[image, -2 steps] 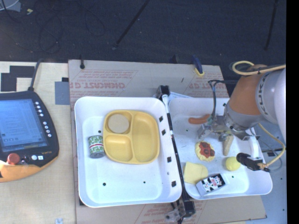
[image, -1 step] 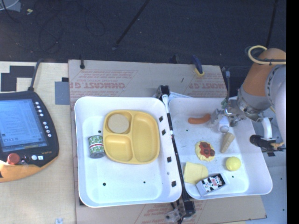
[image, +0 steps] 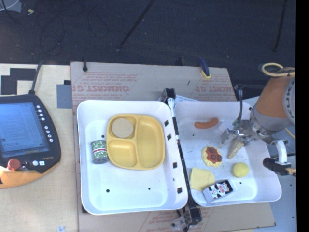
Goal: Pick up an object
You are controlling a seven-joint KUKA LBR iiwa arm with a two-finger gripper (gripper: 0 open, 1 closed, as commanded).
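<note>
Looking down, we see our grey two-finger gripper (image: 235,146) with fingers spread apart and holding nothing, hovering in the right white bin (image: 270,190) beside the small round pizza toy (image: 212,156) near the yellow ball (image: 240,169).

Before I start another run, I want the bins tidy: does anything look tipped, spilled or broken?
Nothing stands out. The yellow tray sits flat in the left bin with a small can beside it. The toy foods, like the sausage, lie apart in the right bin.
</note>
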